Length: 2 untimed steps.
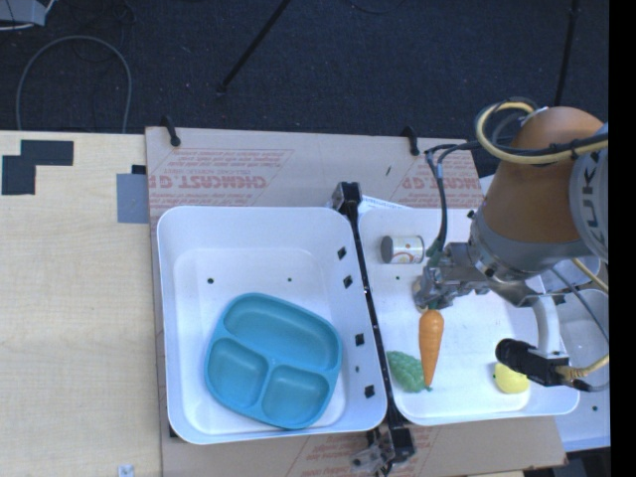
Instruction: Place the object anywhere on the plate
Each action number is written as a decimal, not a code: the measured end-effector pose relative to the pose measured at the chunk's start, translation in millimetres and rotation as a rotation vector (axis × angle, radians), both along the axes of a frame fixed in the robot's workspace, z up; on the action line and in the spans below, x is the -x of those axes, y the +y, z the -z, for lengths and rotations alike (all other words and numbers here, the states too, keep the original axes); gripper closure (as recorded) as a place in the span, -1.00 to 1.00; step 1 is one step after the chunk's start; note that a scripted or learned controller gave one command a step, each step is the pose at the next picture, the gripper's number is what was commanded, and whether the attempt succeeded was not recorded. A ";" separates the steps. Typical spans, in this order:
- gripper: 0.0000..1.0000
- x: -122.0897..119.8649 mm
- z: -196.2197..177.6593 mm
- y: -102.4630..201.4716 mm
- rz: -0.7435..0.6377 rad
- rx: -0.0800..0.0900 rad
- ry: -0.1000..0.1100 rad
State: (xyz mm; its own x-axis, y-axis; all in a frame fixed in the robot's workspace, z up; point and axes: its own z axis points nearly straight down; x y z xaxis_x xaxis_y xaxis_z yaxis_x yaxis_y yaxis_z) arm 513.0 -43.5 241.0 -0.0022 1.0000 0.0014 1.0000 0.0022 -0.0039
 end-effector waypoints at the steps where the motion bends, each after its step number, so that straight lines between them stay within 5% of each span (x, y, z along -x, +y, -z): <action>1: 1.00 -7.0 -5.3 51.8 -0.001 0.001 0.000; 2: 1.00 -23.2 -7.0 99.1 -0.001 0.001 -0.001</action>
